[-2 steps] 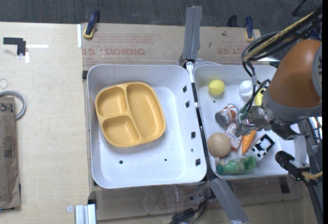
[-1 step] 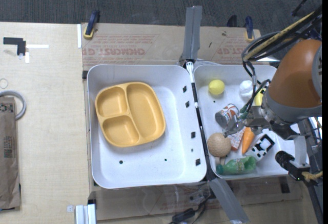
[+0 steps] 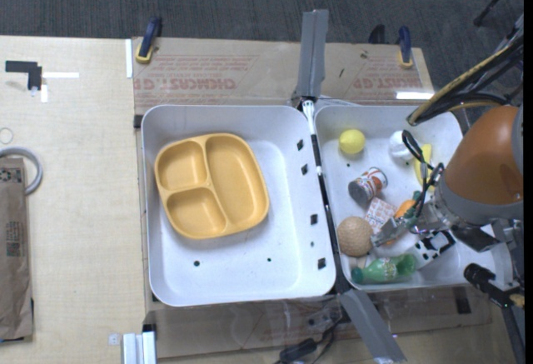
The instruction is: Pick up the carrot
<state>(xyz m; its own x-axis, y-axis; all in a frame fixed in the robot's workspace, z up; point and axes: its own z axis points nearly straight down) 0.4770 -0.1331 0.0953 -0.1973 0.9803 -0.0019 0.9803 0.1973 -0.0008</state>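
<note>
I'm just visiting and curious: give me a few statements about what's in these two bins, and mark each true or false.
1. The yellow divided tray sits in the left bin. True.
2. The tray holds a can. False: its compartments hold nothing; the can lies in the right bin.
3. A yellow ball lies in the right bin. True.
4. The arm reaches over the left bin. False: it is over the right bin.

One fixed camera, high above the table

We are looking down at a slant on the table, taking in both white bins side by side from fairly far, with the arm entering from the right.
</note>
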